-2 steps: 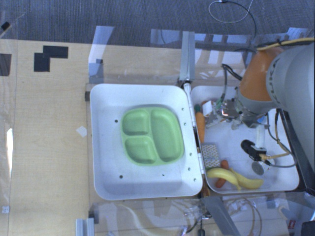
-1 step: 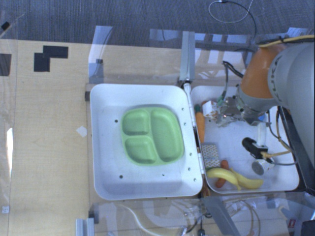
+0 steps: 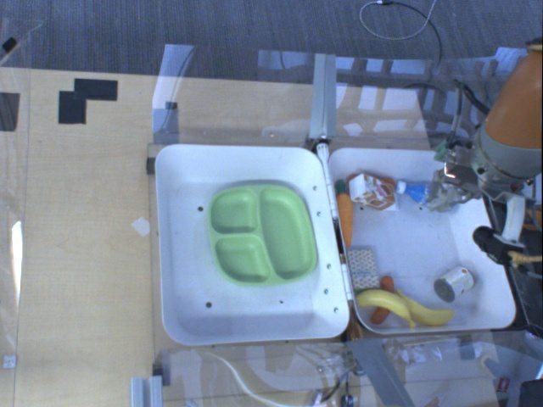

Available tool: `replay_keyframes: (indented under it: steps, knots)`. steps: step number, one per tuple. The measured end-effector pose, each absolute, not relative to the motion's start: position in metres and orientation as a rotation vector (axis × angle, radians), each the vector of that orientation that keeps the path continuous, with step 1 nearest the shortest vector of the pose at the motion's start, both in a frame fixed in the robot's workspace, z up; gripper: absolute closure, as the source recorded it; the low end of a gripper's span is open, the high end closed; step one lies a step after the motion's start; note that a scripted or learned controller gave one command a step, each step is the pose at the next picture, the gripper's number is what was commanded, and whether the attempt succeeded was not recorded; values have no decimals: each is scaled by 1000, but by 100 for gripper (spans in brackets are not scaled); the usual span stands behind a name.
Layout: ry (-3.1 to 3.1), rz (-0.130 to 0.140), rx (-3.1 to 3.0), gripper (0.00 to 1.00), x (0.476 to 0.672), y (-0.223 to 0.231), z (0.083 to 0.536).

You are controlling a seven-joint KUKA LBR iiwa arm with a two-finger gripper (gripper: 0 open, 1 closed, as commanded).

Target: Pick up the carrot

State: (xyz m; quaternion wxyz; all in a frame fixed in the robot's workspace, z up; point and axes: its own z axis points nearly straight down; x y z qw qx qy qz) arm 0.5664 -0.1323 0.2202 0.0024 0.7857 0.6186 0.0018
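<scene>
The carrot [image 3: 344, 219], seemingly light, rigid and smooth, lies along the right bin's [image 3: 492, 316] left wall, best gripped mid-length across its width; the tool's [image 3: 450, 189] opening cannot be told.

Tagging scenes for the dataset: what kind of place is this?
Probably a robot lab pick-and-place cell, not a kitchen. Two white bins sit side by side on a wooden bench, toy food such as the carrot and banana lies in the right one, and the arm reaches in.
</scene>
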Motion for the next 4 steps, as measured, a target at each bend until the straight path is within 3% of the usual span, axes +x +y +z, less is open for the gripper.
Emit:
replay_keyframes:
  steps: [1, 2, 3, 4]
  knots:
    - [1715, 2, 2633, 100, 492, -7, 216]
    - [1147, -3, 2928, 100, 486, 15, 183]
    - [854, 1, 3023, 100, 511, -48, 184]
    - [784, -2, 3043, 100, 549, -107, 121]
